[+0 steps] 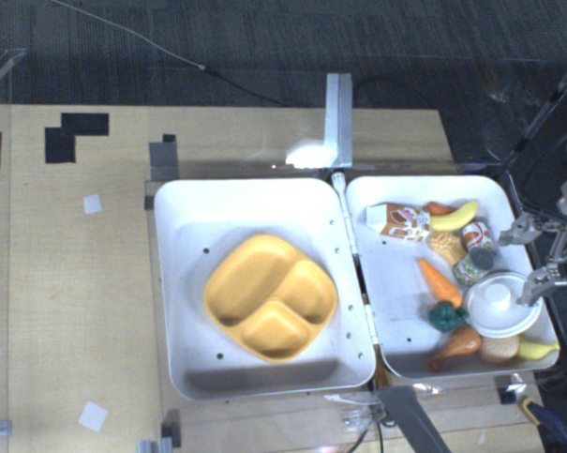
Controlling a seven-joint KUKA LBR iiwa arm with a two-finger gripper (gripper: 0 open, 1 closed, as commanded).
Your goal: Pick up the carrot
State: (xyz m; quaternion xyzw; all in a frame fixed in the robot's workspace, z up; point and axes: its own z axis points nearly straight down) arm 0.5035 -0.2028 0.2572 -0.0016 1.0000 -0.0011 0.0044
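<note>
2 shallow white bins are seen side by side on the bench; the left bin [173,273] holds a yellow divided plate [271,295] at its middle. The carrot [440,281] is found in the right bin [395,300], lying slantwise near its centre, its green top [446,316] toward the near side. A white bowl [501,305] is placed just right of it; a banana [454,216] and a carton [397,221] are set at the far end; a brown pear [458,346] lies at the near end. The gripper [540,257] is seen at the bin's right rim, well apart from the carrot; its state cannot be told.
</note>
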